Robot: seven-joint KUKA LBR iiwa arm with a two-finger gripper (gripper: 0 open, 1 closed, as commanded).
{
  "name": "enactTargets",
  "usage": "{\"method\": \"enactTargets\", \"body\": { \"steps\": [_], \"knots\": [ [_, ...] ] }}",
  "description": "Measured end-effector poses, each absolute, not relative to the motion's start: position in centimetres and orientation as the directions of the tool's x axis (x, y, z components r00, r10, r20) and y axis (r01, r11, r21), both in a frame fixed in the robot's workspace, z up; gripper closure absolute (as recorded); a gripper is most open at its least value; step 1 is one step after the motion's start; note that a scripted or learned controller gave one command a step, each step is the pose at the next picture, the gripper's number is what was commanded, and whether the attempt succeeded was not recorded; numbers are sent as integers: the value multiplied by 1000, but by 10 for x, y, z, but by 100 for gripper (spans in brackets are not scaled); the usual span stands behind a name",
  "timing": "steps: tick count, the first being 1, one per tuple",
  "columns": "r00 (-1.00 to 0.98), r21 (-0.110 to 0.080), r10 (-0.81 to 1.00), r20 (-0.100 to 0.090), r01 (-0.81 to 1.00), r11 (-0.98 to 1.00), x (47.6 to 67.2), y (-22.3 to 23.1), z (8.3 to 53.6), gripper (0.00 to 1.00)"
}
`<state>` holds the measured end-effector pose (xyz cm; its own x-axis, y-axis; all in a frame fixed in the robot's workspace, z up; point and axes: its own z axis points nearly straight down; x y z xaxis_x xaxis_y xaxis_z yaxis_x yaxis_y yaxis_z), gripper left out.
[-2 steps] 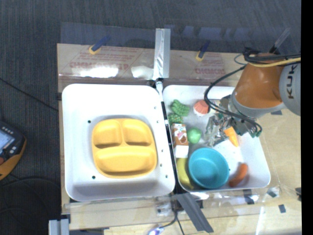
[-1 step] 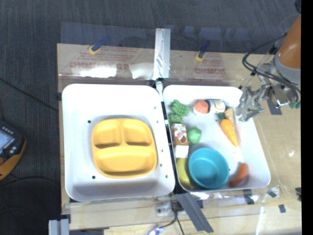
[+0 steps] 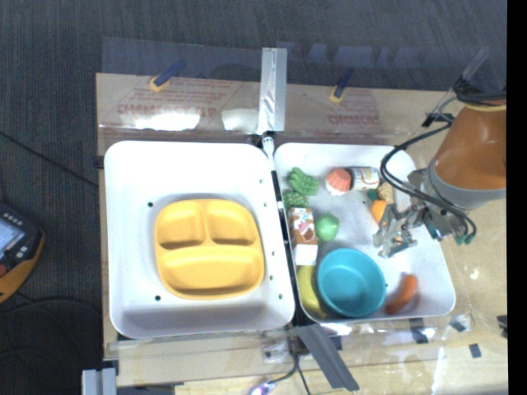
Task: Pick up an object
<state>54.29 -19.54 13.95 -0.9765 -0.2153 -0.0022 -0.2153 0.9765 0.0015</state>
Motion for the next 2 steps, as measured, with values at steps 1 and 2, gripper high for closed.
{"method": "enactTargets", "body": {
  "steps": [1, 2],
  "knots": [
    [-999, 0, 33, -7, 33, 999, 584, -222, 93, 100],
    [-999, 1, 33, -4, 33, 999, 583, -222, 92, 0]
  ]
}}
